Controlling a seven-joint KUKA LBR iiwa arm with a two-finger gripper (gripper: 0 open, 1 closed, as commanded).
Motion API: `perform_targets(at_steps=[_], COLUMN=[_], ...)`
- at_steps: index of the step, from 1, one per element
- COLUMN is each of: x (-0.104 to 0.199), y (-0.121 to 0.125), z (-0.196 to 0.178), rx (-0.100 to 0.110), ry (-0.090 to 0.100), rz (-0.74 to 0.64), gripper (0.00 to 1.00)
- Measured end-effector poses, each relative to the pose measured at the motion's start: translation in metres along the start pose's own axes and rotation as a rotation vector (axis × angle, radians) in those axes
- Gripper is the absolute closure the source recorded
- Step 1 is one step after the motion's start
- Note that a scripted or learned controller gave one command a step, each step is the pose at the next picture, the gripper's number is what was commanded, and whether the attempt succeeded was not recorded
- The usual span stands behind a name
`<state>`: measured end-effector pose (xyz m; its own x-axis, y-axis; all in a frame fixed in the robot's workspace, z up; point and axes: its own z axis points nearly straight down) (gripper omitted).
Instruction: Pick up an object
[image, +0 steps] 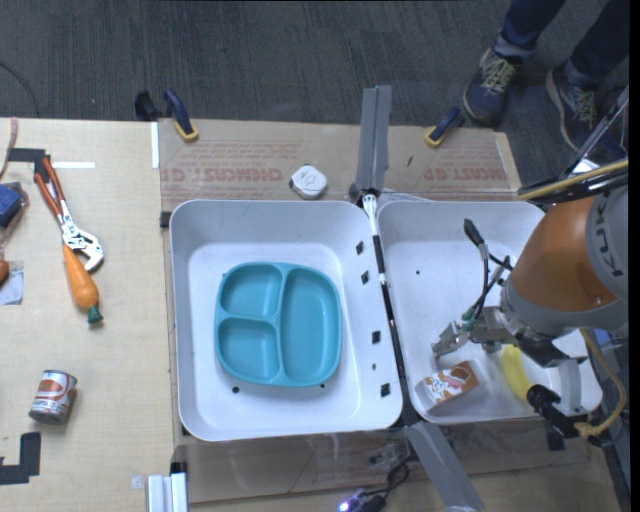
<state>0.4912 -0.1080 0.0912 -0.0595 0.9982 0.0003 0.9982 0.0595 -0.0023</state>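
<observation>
My gripper (452, 340) hangs low over the front part of the right bin (420, 250), reaching in from the right under the orange band of the arm. Just in front of it, a small brown and white packet (448, 385) lies on the bin floor near the front wall. A yellow, banana-like object (513, 372) lies to the right of the packet and is partly hidden by the wrist. Nothing shows between the gripper's tips. The left bin (195, 300) holds a teal divided plate (280, 325) lying flat in its middle.
Pliers (68, 225), a carrot-like object (82, 285) and a small can (52, 395) lie on the bench to the left. A white round item (309, 181) sits behind the bins. A person's shoes (492, 75) stand at the far edge.
</observation>
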Motion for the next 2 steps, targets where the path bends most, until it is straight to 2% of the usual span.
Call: perform_targets(at_steps=[1, 2], x=[0.003, 0.008], y=[0.089, 0.023], z=[-0.001, 0.000], rx=[-0.002, 0.000], ry=[-0.001, -0.001], rz=[0.008, -0.142], gripper=[0.00, 0.00])
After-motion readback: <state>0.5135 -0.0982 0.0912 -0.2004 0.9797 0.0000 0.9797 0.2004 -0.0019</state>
